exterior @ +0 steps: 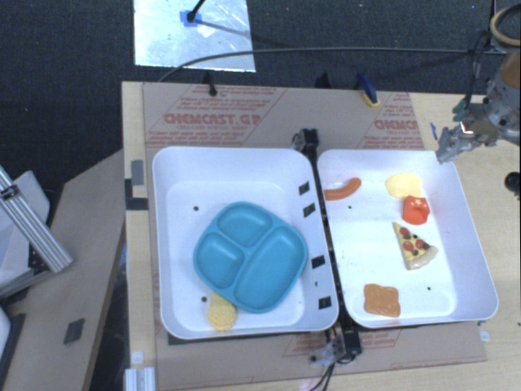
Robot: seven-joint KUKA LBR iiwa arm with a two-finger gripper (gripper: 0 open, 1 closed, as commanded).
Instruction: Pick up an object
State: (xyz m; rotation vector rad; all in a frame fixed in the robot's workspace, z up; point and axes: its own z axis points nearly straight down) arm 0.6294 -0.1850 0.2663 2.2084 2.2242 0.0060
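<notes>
Gripper (453,146) sits upper right of frame, just past right bin (472,255) top corner; can't tell how jaws stand, too blurry. Nothing held. Closest pick for you: red pepper (416,210), upper right of that bin, touching yellow piece (404,186) above it. Looks like light hard plastic toy, probably slick and rounded, so take it across widest middle. Pizza slice (415,247) just below is flatter, harder to pinch.
</notes>
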